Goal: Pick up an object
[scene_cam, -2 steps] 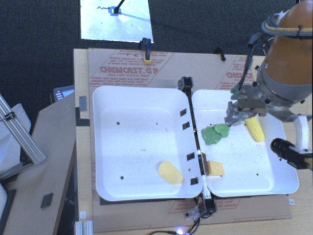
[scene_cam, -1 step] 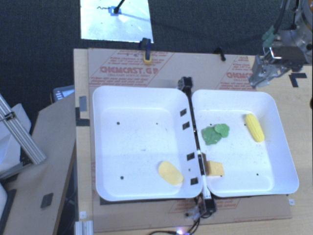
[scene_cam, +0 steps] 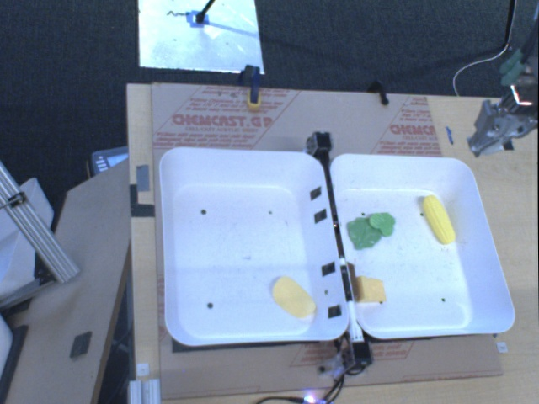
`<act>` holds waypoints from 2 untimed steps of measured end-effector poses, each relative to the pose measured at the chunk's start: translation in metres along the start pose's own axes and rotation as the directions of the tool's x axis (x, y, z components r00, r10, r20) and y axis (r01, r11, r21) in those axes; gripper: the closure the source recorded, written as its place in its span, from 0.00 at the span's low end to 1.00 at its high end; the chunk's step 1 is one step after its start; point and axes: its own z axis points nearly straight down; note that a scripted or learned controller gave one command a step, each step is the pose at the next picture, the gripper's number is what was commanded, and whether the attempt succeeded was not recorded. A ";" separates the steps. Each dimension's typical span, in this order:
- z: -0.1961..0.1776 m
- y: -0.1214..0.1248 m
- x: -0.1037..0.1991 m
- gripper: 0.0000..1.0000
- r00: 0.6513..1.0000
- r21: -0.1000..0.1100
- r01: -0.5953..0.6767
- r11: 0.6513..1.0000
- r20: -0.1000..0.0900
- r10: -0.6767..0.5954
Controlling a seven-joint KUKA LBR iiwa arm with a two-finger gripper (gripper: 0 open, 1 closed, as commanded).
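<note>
A yellow corn cob (scene_cam: pixel 438 219) lies in the right bin (scene_cam: pixel 480 217) near its far right side. A green leafy piece (scene_cam: pixel 370 230) rests near that bin's middle left, and a small orange-tan block (scene_cam: pixel 369 289) sits by its front left corner. In the left bin (scene_cam: pixel 181 225), a pale yellow oval piece (scene_cam: pixel 292 297) lies near the front right. My gripper (scene_cam: pixel 497 129) hangs at the view's right edge, above and beyond the right bin's far right corner, well away from every object. Nothing shows between its fingers.
A black clip strip (scene_cam: pixel 328 225) runs down the seam between the two bins. A shiny metal sheet (scene_cam: pixel 200 23) lies on the dark floor beyond the bench. An aluminium rail (scene_cam: pixel 29 225) slants at the left edge.
</note>
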 end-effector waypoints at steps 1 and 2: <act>0.138 -0.001 0.038 1.00 1.000 0.016 0.010 1.000 -0.002 -0.010; 0.024 0.000 0.038 1.00 1.000 -0.011 0.009 1.000 -0.002 -0.009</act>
